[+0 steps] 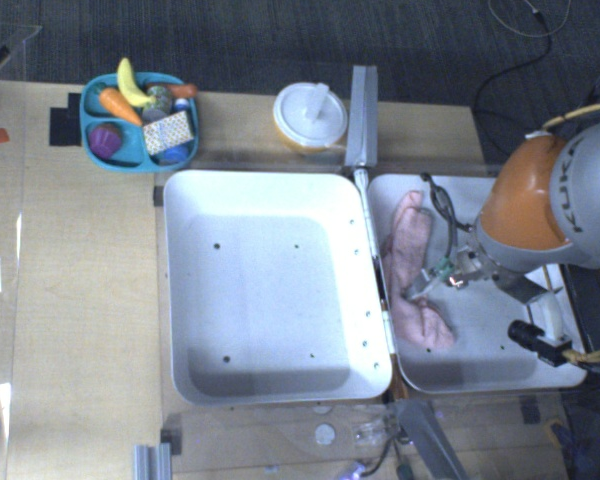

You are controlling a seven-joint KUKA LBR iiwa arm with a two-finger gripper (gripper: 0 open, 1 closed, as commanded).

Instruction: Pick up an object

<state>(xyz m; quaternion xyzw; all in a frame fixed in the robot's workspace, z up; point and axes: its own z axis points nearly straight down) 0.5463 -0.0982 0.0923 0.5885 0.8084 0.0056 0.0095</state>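
- The end effector (427, 282) is seen low in the right bin (480, 363), just above the pink cloth (412, 266), and its tip is touching or nearly touching the cloth.
- Whether the end effector is open, closed or gripping the cloth cannot be told, because the tip is small and partly covered by the wrist.
- The pink cloth is laid along the left side of the right bin, stretched from the upper part to the lower part, close to the wall between the two bins.
- The arm (565, 203) is reached in from the right, with its orange band above the wrist and its grey body over the right edge of the right bin.
- Thin dark cables (442, 205) are seen running from the wrist across the upper part of the right bin.
- The left bin (270, 288) is placed directly beside the right bin, touching it at the middle wall.
- Behind the bins, on the table (70, 298), a white cup with a lid (310, 116) is standing.
- Farther left on the table, a blue tray (138, 121) is found, filled with toy food, among it a yellow banana (131, 84) and an orange carrot (118, 105).
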